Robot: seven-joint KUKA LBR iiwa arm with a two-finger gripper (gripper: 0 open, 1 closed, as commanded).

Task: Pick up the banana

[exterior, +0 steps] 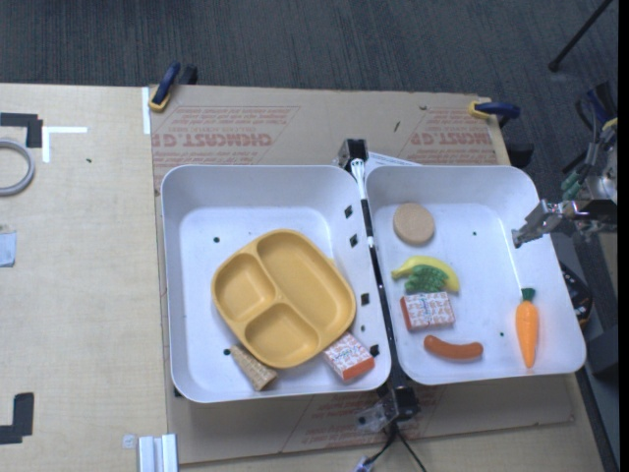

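Left bin (187, 264): a yellow three-compartment tray (283, 297), set at a slant; a brown block (254, 368) at the tray's lower edge; a red-and-white carton (349, 357) just right of the block. Right bin (496, 190): a tan disc (414, 224) at the top; broccoli (426, 280) below it; a red-and-white box (428, 311) under the broccoli; a sausage (453, 348) nearest the front wall; a carrot (528, 331) upright by the right wall. Both bins rest on cardboard (226, 131).

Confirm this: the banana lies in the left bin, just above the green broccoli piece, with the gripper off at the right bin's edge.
Wrong bin. The camera view shows the banana in the right bin, just above the broccoli; the gripper is at that bin's right edge.
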